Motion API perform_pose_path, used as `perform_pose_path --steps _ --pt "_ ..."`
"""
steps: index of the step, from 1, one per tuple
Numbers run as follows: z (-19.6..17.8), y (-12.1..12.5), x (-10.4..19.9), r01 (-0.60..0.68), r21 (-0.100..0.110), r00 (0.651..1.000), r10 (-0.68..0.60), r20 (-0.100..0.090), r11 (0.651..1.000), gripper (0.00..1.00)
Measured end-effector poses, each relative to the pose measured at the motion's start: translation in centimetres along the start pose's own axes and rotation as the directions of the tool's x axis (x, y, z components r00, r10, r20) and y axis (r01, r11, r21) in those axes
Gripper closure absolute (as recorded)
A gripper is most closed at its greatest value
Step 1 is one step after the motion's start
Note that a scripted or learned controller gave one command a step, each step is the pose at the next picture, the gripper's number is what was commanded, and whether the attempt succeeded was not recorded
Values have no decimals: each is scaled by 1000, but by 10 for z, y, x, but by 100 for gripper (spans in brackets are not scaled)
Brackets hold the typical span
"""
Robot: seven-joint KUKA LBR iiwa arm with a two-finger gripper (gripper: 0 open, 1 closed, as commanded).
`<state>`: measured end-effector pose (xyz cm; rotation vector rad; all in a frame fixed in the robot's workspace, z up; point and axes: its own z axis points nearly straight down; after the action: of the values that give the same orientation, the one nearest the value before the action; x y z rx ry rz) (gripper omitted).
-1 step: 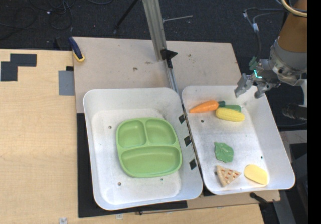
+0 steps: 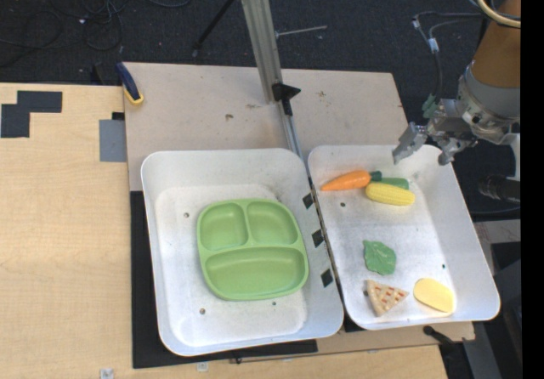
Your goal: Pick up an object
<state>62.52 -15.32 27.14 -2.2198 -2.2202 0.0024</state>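
Observation:
The right bin [image 2: 459, 199] holds an orange carrot [image 2: 345, 181], a yellow corn cob [image 2: 390, 193], a green leafy piece [image 2: 380, 257], a pizza slice [image 2: 385, 296] and a yellow lemon-shaped piece [image 2: 434, 294]. My gripper [image 2: 425, 146] hangs over the bin's far right corner, above and to the right of the corn. Its fingers [image 2: 406, 145] are spread apart with nothing between them.
The left bin [image 2: 170, 199] holds a green divided plate [image 2: 252, 249]. A metal post [image 2: 263, 37] rises behind the bins, near their shared edge. A wooden board lies behind the bins and a light wooden table surface to the left.

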Motion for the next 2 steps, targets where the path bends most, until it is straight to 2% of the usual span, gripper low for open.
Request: perform_pose_path --steps 2 --pt "124 -7 -10 -1 7 1000 1 -1 1000 0"
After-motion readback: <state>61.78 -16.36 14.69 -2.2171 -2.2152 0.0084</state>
